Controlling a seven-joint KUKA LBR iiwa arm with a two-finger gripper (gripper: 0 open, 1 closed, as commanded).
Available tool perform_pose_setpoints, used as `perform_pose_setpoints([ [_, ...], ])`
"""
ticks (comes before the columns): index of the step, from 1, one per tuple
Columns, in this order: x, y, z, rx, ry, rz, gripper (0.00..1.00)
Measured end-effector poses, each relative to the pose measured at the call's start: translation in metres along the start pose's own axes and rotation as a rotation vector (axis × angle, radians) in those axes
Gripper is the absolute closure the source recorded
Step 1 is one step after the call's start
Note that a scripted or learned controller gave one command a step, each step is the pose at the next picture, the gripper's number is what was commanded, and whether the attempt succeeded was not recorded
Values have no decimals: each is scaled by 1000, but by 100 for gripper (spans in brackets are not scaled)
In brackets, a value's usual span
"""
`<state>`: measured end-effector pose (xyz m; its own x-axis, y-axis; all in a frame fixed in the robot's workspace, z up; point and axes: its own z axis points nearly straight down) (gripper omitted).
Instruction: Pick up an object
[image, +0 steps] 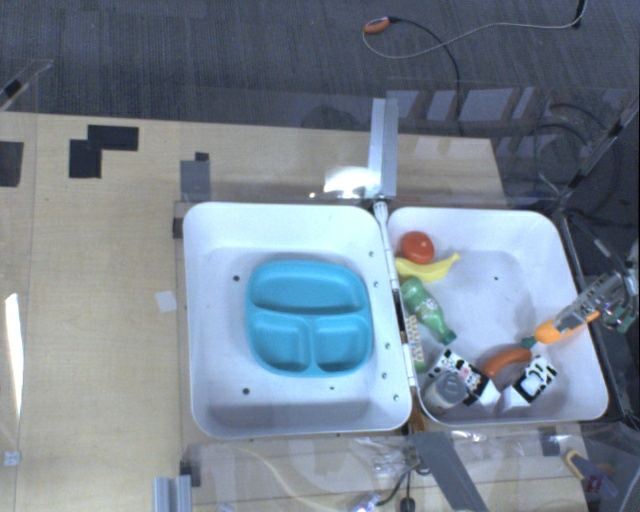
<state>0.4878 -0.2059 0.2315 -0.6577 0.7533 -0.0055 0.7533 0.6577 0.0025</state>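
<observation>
Camera view has the pincer (612, 300) hovering at the right bin's (500, 225) right rim, whether open or closed I cannot tell, and the likeliest target, the carrot (553, 331), lies just beside it against the wall, so a descent could clip the rim or nudge the carrot flat to the wall where there's no room to close around it. Close by, the sausage (508, 357), two cow-print blocks (535, 379) and a cup (447, 390) crowd the near corner, with the bottle (427, 312), banana (425, 267) and tomato (417, 245) along the divider. The blue tray (305, 330) sits alone in the left bin (215, 300).
</observation>
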Motion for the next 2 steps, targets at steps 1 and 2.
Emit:
perform_pose_setpoints([
  [1, 62, 54, -7, 2, 3, 173, 100],
  [2, 34, 29, -26, 0, 1, -10, 100],
])
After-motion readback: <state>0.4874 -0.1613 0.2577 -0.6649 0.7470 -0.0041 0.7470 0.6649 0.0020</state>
